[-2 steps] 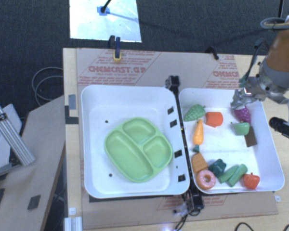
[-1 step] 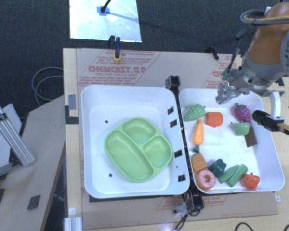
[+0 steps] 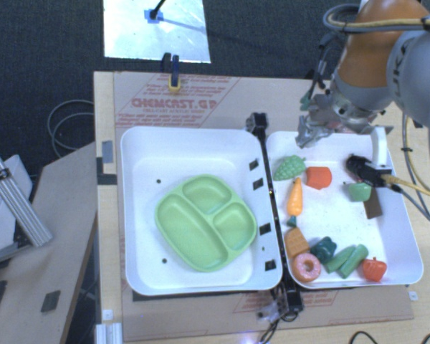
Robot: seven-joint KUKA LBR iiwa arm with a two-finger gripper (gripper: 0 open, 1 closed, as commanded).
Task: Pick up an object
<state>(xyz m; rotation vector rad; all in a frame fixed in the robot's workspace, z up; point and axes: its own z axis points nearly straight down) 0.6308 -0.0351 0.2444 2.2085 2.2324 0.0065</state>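
Note:
My gripper (image 3: 308,133) hangs over the far left corner of the right bin (image 3: 408,253), and nothing shows in it. Just below it lies a bumpy green vegetable (image 3: 289,167), with a red-orange block (image 3: 318,177) to its right. An orange carrot (image 3: 294,197) lies beneath them, near the bin's left wall. A small green pepper (image 3: 359,190) and a brown strip (image 3: 373,206) sit further right. Along the near edge are a tan block (image 3: 296,242), a pink donut (image 3: 306,266), a dark green piece (image 3: 323,248), a green cucumber (image 3: 347,259) and a red tomato (image 3: 374,269).
The left bin (image 3: 140,192) holds a light green divided plate (image 3: 206,222). A black divider rail (image 3: 269,199) runs between the two bins. The grey arm with its orange band (image 3: 376,41) comes in from the upper right.

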